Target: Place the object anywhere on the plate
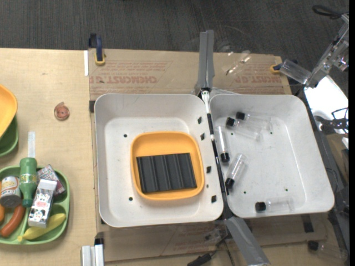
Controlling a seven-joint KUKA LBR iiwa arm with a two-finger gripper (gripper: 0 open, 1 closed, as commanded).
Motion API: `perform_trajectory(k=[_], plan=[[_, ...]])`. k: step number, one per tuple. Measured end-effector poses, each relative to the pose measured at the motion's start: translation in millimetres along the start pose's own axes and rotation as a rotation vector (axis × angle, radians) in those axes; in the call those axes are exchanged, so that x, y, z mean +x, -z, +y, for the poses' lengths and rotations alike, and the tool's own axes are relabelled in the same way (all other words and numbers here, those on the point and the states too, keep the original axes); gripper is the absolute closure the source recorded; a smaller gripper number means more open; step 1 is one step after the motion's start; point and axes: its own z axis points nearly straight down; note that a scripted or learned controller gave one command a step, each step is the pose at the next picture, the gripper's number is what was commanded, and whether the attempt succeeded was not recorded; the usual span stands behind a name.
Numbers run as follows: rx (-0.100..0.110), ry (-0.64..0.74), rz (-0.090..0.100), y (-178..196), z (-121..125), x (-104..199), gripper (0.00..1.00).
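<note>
Plainly, the dark grey ribbed block [166,171] lay flat in the middle of the orange plate [140,148], its long side running left to right and all of it inside the plate's rim. The plate sat in the centre of the left white bin [111,126].

The right white bin [299,165] held several clear tubes with black caps. One tube [221,140] lay along the bin's left wall, and another [237,165] lay tilted just below it. A third [276,205] rested near the front edge, and a fourth [254,129] lay up near the back, with a loose black cap [239,116] beside it.

The hand [327,60] hung at the far upper right, outside the right bin's back corner and well apart from the plate and the block. It was blurred against the clutter there, and I could not tell whether it was apart or together.

On the desk [44,82] to the left stood a green tray [58,226] of toy food, with a green bottle [27,180] upright in it. A small pink disc [62,111] lay alone further back.
</note>
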Motion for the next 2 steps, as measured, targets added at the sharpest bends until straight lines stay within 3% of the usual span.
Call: perform_trajectory(k=[1, 2], plan=[[0.0, 0.193, 0.001, 76, -5, 6, 1.0], [-0.001, 0.569, 0.005, -1, -6, 83, 1.0]])
